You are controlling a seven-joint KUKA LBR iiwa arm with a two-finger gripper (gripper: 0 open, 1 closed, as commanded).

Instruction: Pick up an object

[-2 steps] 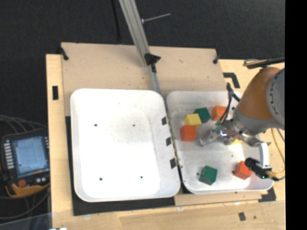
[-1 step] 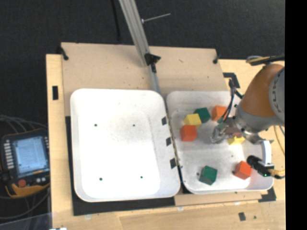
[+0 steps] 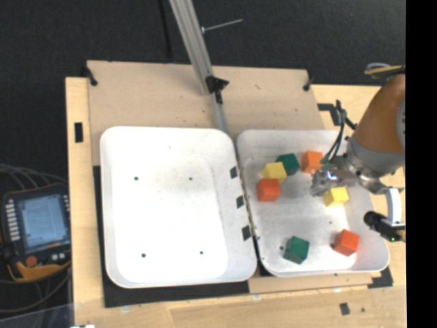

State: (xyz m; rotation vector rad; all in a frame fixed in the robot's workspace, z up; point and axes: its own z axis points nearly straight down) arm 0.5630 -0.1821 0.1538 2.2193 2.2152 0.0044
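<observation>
You are looking down at a slant on a wooden bench carrying two shallow white bins side by side. The left bin is lying bare apart from a few dark specks. The right bin is holding seven small blocks. Near its upper middle, a yellow block is touching a green block, with an orange block just beside them. A red-orange block is sitting just below the yellow one. Lower down, a second green block and a second red-orange block are resting well apart.

The arm is reaching in from the right, and its claw is hanging low over the right bin, just beside a second yellow block. You cannot tell whether the claw is released or clenched; it is small and blurred.

A metal pole is slanting across the top toward the bins. A handheld screen is lying at the left edge, partly cut off.
</observation>
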